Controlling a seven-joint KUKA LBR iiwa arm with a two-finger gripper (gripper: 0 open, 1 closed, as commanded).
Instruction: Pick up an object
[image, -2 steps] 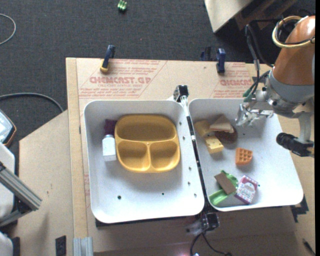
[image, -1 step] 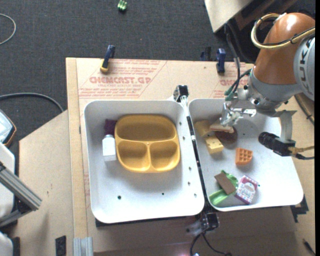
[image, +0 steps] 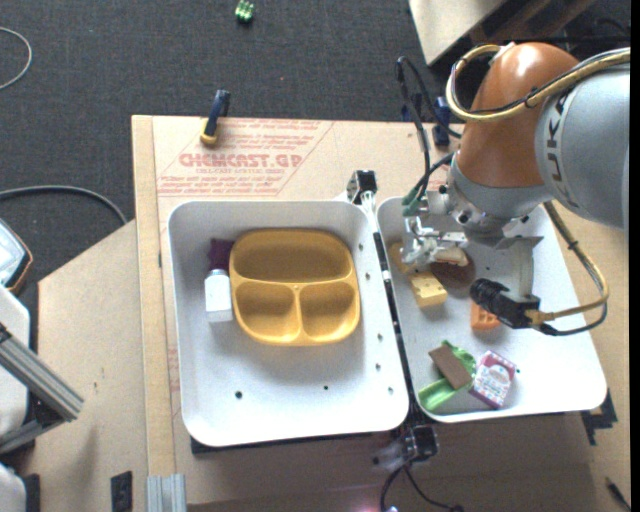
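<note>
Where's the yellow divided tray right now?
The yellow tray lies in the left bin, toward its upper middle, with a small white bottle touching its left edge.

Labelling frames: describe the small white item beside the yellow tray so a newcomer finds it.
Look in the left bin, which has the yellow divided tray. Against the tray's left edge stands a small white bottle, pale beside the dark purple object just above it.

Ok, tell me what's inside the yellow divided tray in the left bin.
The yellow divided tray shows three bare compartments, nothing in them. A small white bottle and a dark purple item lie beside its left edge; whatever is underneath the tray is covered.
</note>
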